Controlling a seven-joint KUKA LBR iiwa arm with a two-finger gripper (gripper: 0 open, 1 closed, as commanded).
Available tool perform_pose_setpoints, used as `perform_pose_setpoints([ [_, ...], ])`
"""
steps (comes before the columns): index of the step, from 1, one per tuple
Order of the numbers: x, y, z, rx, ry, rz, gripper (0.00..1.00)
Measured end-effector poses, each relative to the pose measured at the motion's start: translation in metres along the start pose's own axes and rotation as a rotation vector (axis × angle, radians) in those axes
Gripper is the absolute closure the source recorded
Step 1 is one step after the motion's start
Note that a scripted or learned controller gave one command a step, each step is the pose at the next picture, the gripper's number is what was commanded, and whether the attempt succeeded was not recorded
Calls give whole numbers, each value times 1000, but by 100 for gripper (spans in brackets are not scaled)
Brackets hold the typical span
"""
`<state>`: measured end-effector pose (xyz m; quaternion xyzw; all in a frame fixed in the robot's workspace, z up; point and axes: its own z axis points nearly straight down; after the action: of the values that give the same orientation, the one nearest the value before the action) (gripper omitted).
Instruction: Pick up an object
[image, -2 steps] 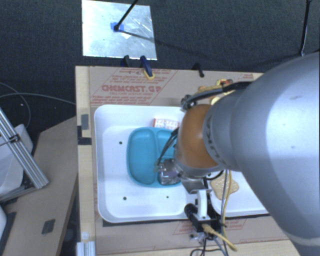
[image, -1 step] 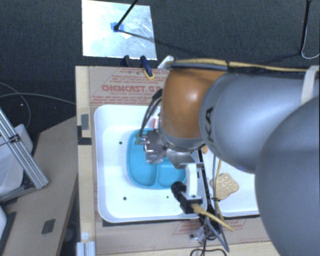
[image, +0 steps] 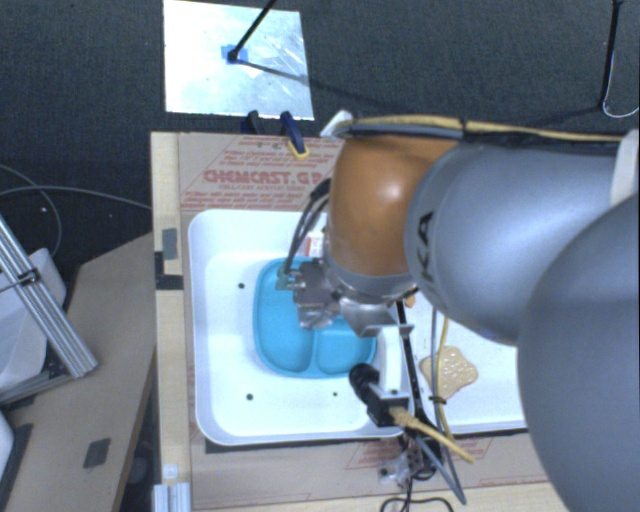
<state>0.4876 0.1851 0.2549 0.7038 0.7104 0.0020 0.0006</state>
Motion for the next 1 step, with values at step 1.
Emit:
perform_pose_setpoints([
  [1, -67, 48, 5, 0, -3, 14, 100],
])
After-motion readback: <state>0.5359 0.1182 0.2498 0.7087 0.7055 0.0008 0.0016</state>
